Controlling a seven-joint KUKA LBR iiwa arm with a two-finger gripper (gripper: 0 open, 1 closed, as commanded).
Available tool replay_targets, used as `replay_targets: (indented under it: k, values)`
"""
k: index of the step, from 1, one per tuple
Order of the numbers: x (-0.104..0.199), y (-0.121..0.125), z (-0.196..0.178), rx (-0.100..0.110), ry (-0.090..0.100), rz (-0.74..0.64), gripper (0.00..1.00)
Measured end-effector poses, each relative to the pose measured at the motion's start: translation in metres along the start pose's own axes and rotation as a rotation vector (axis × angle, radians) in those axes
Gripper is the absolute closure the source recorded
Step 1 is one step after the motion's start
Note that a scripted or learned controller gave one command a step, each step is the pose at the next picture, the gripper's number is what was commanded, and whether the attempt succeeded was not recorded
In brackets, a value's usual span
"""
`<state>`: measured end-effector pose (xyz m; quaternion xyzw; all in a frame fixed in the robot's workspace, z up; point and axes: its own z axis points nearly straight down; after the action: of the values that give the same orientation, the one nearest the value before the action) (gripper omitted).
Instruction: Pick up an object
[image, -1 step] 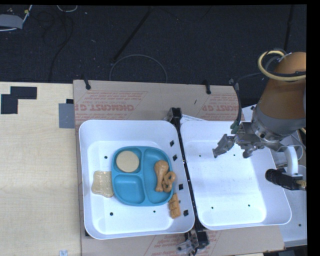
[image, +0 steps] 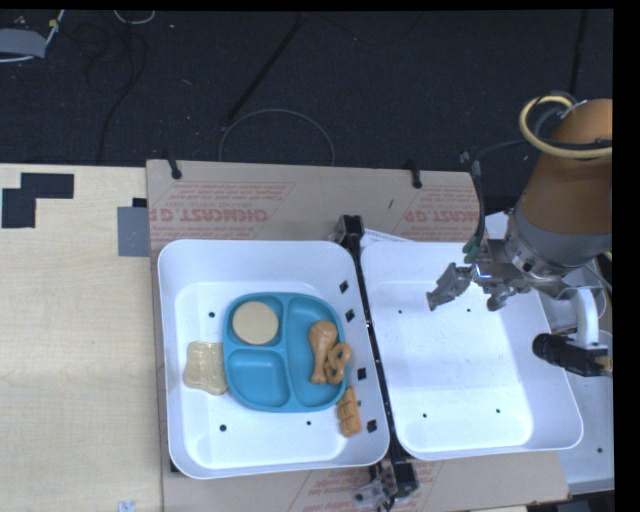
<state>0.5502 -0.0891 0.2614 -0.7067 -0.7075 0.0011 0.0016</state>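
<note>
Food pieces (image: 328, 350) are seen on and beside the blue tray (image: 262, 385) in the left bin (image: 190, 290), while the claw (image: 468, 290), spread and grasping nothing, is held over the right bin (image: 560, 420), so a descent risks being wasted.

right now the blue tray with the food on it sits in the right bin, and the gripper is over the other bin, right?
Not quite: the camera view shows the blue tray in the left bin, not the right. The gripper is indeed over the other bin, the right bin.
</note>
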Motion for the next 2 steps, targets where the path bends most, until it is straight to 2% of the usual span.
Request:
replay_targets:
  k: [1, 2]
  values:
    - [0.004, -0.002, 0.044, 0.004, 0.001, 0.0, 0.0]
    - [0.002, -0.003, 0.108, 0.005, 0.001, 0.001, 0.0]
